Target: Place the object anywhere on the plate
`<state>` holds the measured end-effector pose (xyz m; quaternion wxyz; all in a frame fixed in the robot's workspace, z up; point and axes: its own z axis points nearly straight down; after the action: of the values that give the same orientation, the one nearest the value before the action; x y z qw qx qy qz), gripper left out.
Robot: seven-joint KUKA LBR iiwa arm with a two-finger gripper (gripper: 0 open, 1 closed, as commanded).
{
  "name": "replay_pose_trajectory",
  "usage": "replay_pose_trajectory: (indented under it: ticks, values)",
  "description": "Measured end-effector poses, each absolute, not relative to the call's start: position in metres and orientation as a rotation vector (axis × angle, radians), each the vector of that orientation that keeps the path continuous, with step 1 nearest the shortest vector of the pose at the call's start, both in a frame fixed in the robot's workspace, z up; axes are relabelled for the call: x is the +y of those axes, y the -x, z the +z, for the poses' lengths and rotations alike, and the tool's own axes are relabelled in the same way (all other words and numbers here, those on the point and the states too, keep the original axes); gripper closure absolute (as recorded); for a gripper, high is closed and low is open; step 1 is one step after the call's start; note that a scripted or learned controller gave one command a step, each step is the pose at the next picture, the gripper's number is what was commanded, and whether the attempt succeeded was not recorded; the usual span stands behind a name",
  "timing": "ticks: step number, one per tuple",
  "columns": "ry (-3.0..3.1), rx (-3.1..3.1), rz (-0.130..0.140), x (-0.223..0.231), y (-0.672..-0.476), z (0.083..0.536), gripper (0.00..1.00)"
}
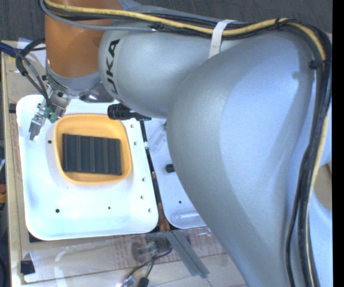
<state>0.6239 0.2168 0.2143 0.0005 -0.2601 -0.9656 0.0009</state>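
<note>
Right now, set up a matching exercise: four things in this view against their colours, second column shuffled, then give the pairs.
Things:
1. plate
2. left bin
3. band above the wrist
4. ridged insert on the plate

Colours:
A. white
B. dark grey
C. yellow
D. orange

Pairs: 1-C, 2-A, 3-D, 4-B.

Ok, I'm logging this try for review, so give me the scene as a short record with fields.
arm: reaches in from the right, covering most of the right bin
claw: over the left bin's upper left corner, beside the plate
plate: yellow, square with rounded corners, dark ribbed centre, lying in the left bin
held object: none visible at the claw
</note>
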Motion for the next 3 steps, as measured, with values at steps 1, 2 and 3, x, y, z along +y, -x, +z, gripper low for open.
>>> replay_pose_trajectory:
  ticks: [1, 2, 3]
  values:
    - [0.793, -3.039, 0.004, 0.216, -0.589, 0.214, 0.0]
    - [0.857, -3.019, 0.005, 0.2, -0.578, 0.201, 0.0]
    - [0.877, -3.014, 0.004, 0.182, -0.551, 0.201, 0.0]
